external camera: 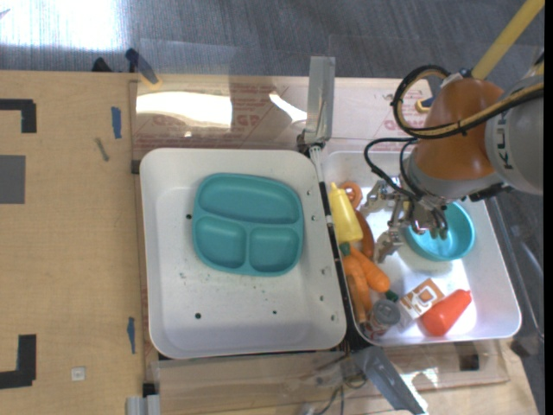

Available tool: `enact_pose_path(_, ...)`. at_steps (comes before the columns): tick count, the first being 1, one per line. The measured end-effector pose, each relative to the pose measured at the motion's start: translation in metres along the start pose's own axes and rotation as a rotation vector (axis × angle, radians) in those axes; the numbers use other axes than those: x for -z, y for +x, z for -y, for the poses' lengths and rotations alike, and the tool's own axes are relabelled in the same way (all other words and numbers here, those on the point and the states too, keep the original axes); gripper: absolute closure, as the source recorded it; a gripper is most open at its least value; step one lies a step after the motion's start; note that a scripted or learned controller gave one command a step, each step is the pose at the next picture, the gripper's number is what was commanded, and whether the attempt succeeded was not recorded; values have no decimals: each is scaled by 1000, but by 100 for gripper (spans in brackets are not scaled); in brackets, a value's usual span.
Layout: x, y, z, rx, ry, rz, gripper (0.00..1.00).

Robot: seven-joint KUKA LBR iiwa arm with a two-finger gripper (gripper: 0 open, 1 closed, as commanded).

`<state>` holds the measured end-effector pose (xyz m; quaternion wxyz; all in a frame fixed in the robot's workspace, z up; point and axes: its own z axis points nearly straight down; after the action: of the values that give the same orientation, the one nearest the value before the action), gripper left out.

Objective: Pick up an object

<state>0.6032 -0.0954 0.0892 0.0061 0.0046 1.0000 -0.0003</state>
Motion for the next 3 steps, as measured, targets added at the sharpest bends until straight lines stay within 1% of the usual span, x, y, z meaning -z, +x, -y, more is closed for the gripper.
enact_pose_path(1, -1, -6, 68, 140, -17, -1, 0)
enact_pose_path(2, 13, -10, 60, 143, -28, 9, 100)
enact_pose_path(3, 127, -49, -20, 49, -3, 10, 100)
